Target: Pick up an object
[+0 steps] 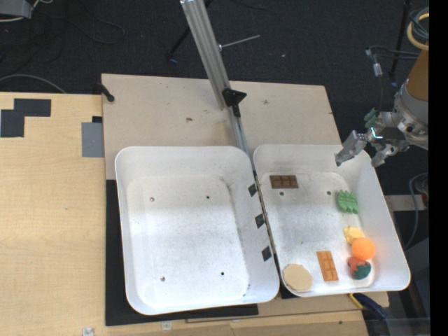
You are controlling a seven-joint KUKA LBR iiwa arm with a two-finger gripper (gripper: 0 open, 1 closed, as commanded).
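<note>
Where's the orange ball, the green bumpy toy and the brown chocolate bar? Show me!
Round orange ball [362, 248], camera view: middle of its top.
Green ridged toy [347, 201], camera view: centre of its ridges.
Flat brown chocolate bar [283, 182], camera view: its middle square.

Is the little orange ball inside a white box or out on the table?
Inside. The orange ball lies in the right bin, near its right wall, with a yellow piece just above it.

I see my gripper at the frame's right edge, fingers spread, holding nothing, above the right bin, brown tile, green piece, orange ball, left bin beside
</note>
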